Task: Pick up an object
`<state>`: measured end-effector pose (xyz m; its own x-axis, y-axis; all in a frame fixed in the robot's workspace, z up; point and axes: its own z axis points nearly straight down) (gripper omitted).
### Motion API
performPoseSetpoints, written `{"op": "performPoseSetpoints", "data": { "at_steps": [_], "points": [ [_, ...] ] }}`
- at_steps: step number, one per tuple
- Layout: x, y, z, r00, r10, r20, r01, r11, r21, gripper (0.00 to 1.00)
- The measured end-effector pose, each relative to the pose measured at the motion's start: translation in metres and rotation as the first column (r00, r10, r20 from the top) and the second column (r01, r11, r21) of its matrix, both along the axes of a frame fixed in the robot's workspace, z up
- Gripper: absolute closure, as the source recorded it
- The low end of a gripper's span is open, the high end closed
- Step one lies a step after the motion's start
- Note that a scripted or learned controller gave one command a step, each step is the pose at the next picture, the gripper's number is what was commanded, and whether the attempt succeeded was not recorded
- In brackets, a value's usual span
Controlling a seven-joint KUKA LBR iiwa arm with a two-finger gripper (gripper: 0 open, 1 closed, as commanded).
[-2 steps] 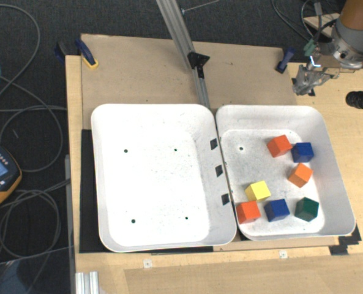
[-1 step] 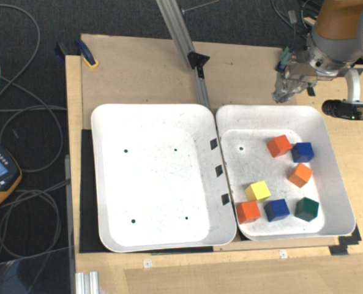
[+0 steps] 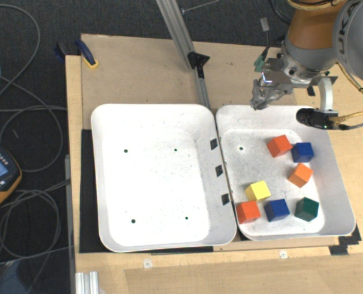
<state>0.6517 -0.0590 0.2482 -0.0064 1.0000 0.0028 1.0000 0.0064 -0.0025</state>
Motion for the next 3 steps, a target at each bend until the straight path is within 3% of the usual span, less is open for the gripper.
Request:
{"op": "performPoseSetpoints", "data": {
  "at_steps": [3],
  "points": [
    [-0.012,0.145,-0.001,1.000,0.000,0.003,0.000,1.000,0.000,1.00]
  ]
}}
